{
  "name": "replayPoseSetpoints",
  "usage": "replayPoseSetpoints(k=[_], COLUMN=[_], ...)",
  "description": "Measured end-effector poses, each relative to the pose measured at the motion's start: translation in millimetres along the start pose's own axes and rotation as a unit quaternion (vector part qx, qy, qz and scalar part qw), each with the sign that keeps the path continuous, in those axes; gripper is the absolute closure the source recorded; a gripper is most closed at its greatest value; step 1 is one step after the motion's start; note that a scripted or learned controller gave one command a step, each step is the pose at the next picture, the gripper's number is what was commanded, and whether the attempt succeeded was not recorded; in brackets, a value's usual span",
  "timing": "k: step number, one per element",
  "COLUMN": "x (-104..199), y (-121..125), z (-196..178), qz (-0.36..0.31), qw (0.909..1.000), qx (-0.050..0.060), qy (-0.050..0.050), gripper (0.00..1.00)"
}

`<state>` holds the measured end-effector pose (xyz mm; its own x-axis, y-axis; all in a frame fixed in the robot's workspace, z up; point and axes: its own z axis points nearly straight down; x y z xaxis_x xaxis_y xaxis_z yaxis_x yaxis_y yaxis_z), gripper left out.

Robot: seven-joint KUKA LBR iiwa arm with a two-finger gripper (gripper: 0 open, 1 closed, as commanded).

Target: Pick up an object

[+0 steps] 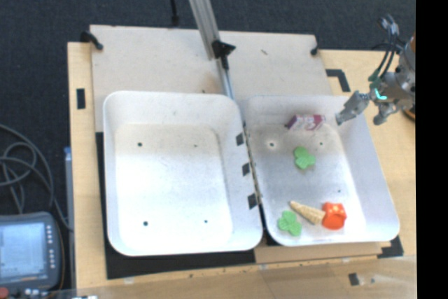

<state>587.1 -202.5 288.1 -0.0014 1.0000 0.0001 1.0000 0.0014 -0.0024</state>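
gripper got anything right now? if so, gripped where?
Nothing held. The gripper sits at the right bin's upper right rim with no object between its fingers. The pink-white wrapper, nearest, lies apart from it in the bin.

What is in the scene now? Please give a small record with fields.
bins: two white bins, left bin and right bin
right bin contents: purple-white wrapper, green piece, second green piece, tan cone, orange-red object
cone and orange-red object: touching
gripper: above the right bin's far right rim, holding nothing visible
pole: slants up from between the bins
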Motion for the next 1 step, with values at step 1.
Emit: replayPoseSetpoints(k=[1], x=[-0.1], y=[0.6], z=[-2.5], qz=[-0.001], qw=[1.0], qx=[-0.002], qy=[-0.001], gripper=[0.0])
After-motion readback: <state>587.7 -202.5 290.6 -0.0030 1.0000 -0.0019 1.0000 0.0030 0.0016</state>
